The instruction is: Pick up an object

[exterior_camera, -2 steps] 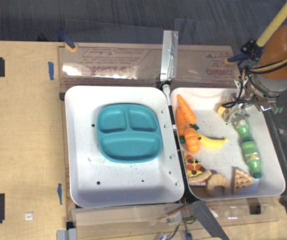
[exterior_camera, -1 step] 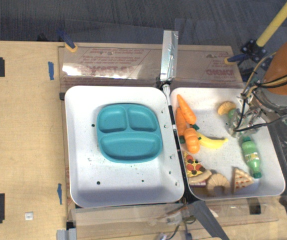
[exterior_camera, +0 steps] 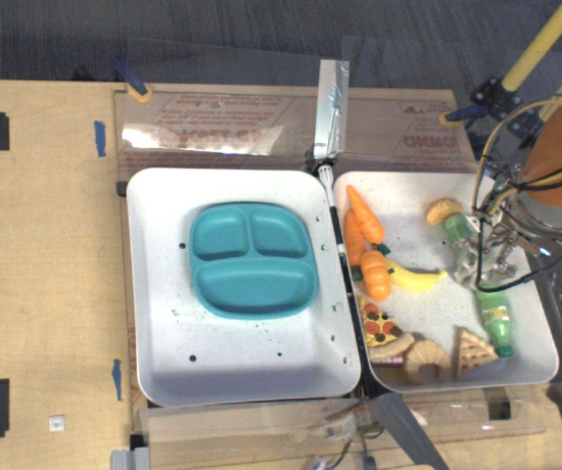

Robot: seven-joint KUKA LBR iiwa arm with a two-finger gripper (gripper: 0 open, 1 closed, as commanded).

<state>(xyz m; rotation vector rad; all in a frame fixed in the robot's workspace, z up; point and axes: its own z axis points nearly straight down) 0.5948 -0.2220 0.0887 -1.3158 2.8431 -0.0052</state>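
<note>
A: Where is the end effector (exterior_camera: pixel 485 258)?

B: Low in the right-hand shallow white plastic bin (exterior_camera: pixel 428 306), under the grey arm with its orange band (exterior_camera: pixel 553 160). A tangle of cables wraps its metal parts, so I cannot tell how it is set, and I see nothing clearly gripped.

A: What lies around it?

B: Just beyond it, nearly touching, a small green plastic toy piece (exterior_camera: pixel 456 229), and past that a tan curved toy pastry (exterior_camera: pixel 443 210). To its left, close by, a yellow plastic banana (exterior_camera: pixel 417 279). Nearer the camera, just beside it, a green toy bottle (exterior_camera: pixel 496 323). Further left sit two orange plastic carrots (exterior_camera: pixel 363 221) by the bin wall, and toward the front a toy pizza slice (exterior_camera: pixel 380 327) and brown bread-like pieces (exterior_camera: pixel 454 352).

A: What could go wrong?

B: My guess: the crowding. The green piece, the banana and the bottle all sit so near that a closing motion may nudge one aside or catch two at once. The rounded banana could well squirt out of a pinch. The loose cables could also snag on a toy.

A: And the other bin?

B: Far to the left, it holds a teal divided plastic plate (exterior_camera: pixel 253 258), well clear.
</note>
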